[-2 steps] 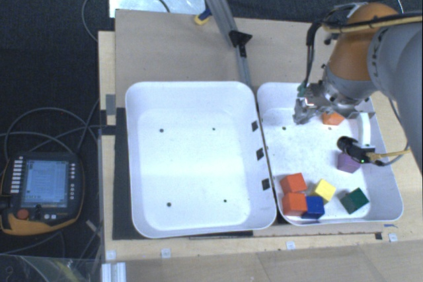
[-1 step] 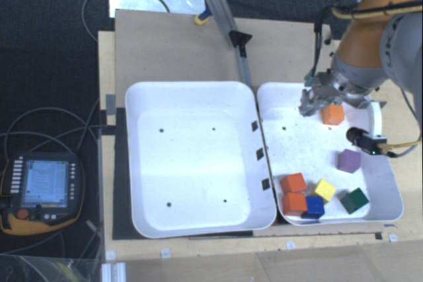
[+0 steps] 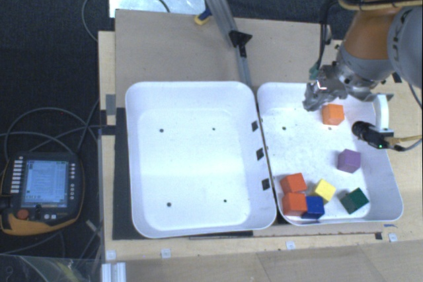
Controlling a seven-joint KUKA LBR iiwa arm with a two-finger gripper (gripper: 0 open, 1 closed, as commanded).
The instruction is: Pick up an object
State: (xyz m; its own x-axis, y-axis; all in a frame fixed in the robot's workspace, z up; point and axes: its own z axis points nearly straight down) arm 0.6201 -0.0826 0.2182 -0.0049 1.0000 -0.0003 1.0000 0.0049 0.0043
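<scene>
1. Orange, blue and yellow show nearest the camera, at the front rim of the right bin [image 3: 390, 198]: two orange cubes [image 3: 294, 192] stacked or touching one behind the other, a blue block [image 3: 315, 206] just beside them, and a yellow cube [image 3: 324, 189] touching the blue one.
2. A dark green cube [image 3: 355, 200] lies in the front right corner of the same bin, apart from the yellow cube.
3. A purple cube [image 3: 349, 160] rests a little farther back, near the bin's right wall, on its own.
4. The left bin [image 3: 139, 142] sits beside the right one, their rims meeting at the middle; a grey control pendant [image 3: 41, 189] with a lit screen lies off the surface to the left, with cables looping round it.
5. A single orange cube [image 3: 333, 113] sits in the far part of the right bin, matte, with crisp edges, one face turned up and slightly skewed to the bin walls.
6. The tool [image 3: 316, 100] hangs just left of that orange cube, close above the bin floor; I cannot tell whether it is apart or together, and nothing shows within it.
7. The grey arm with its orange band [image 3: 377, 16] rises behind, at the far right.
8. A grey pole [image 3: 218, 0] slants across the brown surface [image 3: 172, 49] beyond the bins.
</scene>
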